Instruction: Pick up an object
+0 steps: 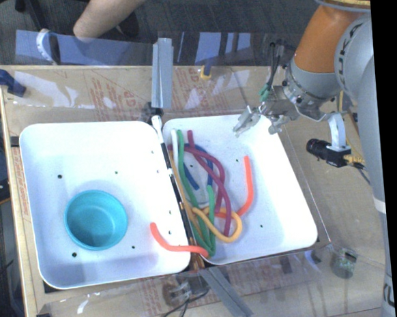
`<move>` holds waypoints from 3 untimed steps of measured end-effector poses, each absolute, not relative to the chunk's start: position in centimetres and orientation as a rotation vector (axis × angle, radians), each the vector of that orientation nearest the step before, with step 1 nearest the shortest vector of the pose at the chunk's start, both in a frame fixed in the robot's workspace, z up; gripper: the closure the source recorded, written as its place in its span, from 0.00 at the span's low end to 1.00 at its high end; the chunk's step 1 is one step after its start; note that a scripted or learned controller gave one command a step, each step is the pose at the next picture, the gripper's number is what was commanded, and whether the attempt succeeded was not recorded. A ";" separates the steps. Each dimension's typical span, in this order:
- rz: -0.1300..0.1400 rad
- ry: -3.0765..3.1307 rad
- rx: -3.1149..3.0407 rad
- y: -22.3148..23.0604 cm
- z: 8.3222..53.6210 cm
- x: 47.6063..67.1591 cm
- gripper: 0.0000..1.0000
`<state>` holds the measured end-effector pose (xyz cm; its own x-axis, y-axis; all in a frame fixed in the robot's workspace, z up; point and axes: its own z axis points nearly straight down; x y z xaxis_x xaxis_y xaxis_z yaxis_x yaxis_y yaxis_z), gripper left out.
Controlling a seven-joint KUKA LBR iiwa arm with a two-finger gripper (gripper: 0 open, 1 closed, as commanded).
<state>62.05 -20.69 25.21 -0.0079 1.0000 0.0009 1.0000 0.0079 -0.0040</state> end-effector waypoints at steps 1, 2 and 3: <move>0.000 -2.460 -1.951 -20.8 9.3 61.0 0.00; 0.001 -2.462 -1.945 -20.7 10.3 61.0 1.00; -0.001 -2.426 -1.995 -13.6 20.9 63.8 1.00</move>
